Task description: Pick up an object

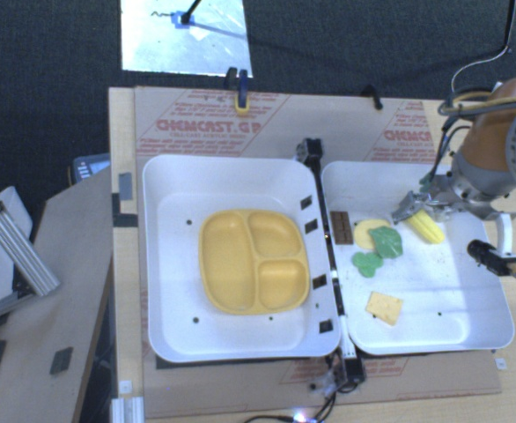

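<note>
— Over the right bin [487,324], what is the arm doing?

— The arm [496,152] comes in from the right with its orange band up near the far right corner, bent down so that the gripper [416,208] points left and hangs low over the far part of that bin. A yellow corn cob [427,227] lies right at its tip, touching or nearly so.

— Is it clenched on the cob?

— I cannot tell; the tip is too small and dark to read, and nothing is clearly lifted.

— What else is near the tool?

— Just left of the cob a green leafy piece [387,241] overlaps a pale yellow round piece [369,233]. A smaller green piece [366,263] lies nearer, and a yellow cracker-like square [384,307] nearer again. A small brown bar [341,228] sits by the bin's left wall.

— And the left bin [165,324]?

— It carries a yellow divided plate [254,261] with three compartments, roughly in its middle.

— The surroundings?

— Both bins rest on a brown printed board [205,123] on the bench. Beyond it is dark carpet with a shiny silver sheet [187,25]. A metal rail [7,236] slants at the far left edge.
</note>
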Motion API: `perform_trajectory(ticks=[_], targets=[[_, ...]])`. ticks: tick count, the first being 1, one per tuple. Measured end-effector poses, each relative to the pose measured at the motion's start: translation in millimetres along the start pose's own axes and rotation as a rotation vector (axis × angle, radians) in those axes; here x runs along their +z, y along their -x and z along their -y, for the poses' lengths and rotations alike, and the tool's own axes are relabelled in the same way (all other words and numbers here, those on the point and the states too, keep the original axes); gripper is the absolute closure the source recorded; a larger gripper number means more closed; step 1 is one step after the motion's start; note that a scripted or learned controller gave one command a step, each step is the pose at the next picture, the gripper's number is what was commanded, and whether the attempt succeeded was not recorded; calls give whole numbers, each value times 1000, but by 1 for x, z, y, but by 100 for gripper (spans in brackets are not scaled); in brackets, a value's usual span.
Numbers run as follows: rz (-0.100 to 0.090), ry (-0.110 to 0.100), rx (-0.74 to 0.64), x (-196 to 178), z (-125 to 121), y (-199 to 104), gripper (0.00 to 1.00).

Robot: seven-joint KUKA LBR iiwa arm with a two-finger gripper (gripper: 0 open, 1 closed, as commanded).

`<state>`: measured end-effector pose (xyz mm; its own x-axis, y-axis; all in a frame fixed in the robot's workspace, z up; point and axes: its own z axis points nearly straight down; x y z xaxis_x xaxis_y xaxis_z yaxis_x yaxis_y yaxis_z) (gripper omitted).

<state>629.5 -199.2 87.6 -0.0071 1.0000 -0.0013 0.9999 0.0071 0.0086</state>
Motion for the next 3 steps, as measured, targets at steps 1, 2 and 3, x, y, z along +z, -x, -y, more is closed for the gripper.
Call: perform_trajectory(ticks=[1,2,3], targets=[[-3,-10,6,3,50,-27,0],[0,-5,0,2,29,-59,0],[0,-2,2,-9,29,-58,100]])
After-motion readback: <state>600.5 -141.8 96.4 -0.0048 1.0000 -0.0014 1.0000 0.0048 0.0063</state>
